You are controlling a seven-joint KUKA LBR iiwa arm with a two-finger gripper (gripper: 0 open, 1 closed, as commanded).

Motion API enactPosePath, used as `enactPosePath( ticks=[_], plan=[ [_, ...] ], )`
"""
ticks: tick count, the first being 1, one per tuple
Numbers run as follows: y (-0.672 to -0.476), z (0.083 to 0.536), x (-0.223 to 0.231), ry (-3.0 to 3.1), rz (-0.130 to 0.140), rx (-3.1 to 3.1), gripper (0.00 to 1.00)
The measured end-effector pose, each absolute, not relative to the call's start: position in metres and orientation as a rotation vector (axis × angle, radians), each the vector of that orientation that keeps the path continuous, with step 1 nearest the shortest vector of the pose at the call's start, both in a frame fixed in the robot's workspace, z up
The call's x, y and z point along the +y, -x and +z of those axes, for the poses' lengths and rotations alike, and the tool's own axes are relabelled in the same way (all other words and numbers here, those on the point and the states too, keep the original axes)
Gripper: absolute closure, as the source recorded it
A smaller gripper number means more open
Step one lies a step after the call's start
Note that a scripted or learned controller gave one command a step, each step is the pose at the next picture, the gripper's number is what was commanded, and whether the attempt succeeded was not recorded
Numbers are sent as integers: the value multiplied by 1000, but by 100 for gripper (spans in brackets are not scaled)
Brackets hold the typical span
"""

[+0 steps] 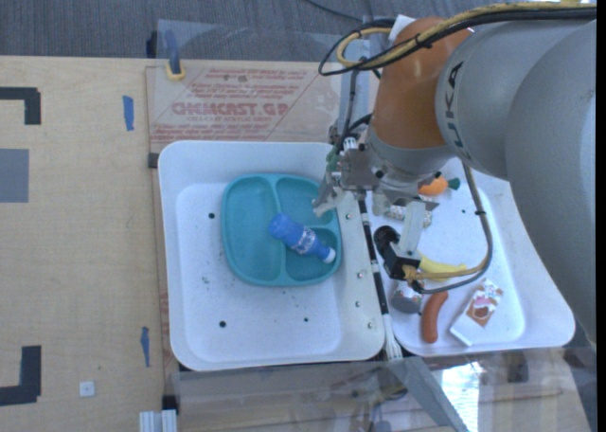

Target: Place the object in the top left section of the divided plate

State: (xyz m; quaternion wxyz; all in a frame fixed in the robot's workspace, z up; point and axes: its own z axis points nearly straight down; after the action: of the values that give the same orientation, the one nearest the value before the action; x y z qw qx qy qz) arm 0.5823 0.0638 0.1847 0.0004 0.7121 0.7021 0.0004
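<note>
A teal divided plate (248, 231) sits in the left white bin (189, 260). On it lies a small blue bottle (295, 237) with a pale cap. It rests on its side near the plate's middle and points toward the lower right section, across a divider ridge. My gripper (331, 195) hangs at the plate's upper right rim, just above and to the right of the bottle, apart from it. Nothing shows held in it. The grey arm with its orange band covers much of the right bin.
The right bin (530, 326) holds a banana (447, 269), a red sausage (432, 315), an orange piece (433, 187), a small grey cylinder (405, 300) and a white-and-red packet (483, 307). The bins' shared rim (365, 260) runs just right of the plate.
</note>
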Motion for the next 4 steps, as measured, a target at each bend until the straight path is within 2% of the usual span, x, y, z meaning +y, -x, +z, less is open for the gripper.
enactPosePath(
  ticks=[1,2,3,4],
  plan=[
    [-667,225,46,-2486,1,1917,0],
    [-667,236,49,-2478,1,1925,100],
    [-666,185,88,-2433,-3,1989,100],
    [-666,185,89,-2433,-2,1989,0]
  ],
)
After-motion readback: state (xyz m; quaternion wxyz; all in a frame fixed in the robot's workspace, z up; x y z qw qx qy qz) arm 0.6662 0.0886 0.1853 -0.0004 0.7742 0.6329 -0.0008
